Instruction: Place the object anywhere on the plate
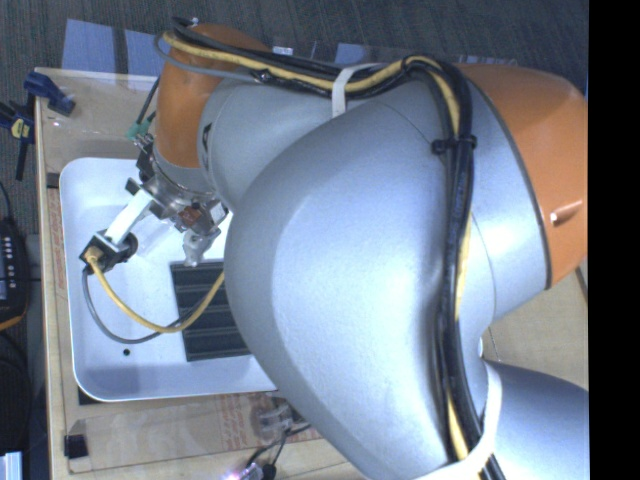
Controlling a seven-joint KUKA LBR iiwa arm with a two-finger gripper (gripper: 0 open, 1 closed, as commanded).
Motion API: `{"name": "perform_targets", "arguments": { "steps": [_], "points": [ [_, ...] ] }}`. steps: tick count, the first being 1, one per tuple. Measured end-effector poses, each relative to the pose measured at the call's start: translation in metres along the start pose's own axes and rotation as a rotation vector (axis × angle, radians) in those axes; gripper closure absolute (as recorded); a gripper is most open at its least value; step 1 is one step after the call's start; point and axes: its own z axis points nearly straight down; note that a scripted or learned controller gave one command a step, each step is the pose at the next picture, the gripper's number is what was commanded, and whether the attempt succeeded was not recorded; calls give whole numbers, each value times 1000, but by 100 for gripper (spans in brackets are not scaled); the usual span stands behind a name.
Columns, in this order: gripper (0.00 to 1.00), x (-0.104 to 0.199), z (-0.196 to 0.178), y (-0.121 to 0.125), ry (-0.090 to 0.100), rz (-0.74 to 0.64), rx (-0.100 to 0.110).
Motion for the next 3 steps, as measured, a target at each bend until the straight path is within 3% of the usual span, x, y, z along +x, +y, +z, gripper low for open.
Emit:
{"name": "perform_targets", "arguments": {
  "steps": [1,2,3],
  "points": [
    [0,23,-23,24,9,398,-4],
    [100,23,-34,24,9,392,-8],
    [100,-19,-30,60,0,258,1]
  ]
}}
